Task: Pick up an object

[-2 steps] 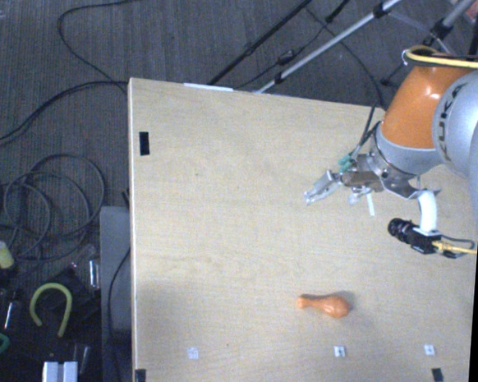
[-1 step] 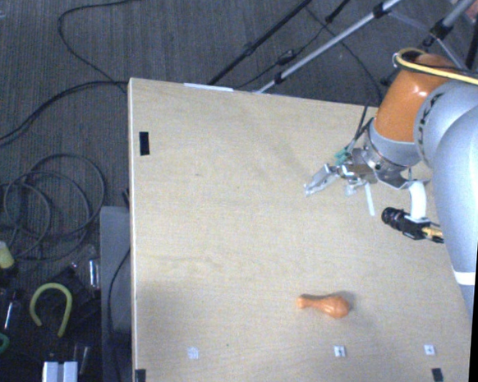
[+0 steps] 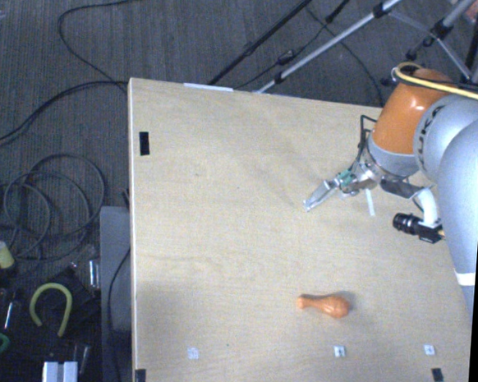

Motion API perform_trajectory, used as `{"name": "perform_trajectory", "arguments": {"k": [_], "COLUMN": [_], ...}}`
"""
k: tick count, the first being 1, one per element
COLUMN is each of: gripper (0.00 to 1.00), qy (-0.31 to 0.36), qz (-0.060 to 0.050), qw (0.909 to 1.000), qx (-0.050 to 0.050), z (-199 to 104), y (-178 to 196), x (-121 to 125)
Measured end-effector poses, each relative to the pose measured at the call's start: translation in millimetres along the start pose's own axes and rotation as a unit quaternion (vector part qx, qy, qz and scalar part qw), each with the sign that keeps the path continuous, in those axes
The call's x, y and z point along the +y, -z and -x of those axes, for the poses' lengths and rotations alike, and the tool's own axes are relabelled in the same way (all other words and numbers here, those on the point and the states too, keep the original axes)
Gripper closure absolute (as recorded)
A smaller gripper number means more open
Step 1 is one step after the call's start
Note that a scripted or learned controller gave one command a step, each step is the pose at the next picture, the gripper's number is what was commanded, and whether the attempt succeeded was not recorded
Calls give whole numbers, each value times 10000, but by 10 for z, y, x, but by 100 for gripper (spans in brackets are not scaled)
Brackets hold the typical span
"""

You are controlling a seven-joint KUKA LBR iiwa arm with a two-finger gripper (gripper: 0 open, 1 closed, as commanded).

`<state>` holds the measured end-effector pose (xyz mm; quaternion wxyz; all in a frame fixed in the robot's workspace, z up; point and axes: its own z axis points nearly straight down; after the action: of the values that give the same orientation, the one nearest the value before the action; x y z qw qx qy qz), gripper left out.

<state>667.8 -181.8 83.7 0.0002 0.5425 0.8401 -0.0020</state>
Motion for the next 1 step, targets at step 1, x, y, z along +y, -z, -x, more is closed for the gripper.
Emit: {"name": "perform_trajectory", "arguments": {"k": [1], "gripper": [0], "qy": [1195], "qz": [14], "qw": [9928], "qx": [-13], "z": [174], "y": [173], "x": [-68]}}
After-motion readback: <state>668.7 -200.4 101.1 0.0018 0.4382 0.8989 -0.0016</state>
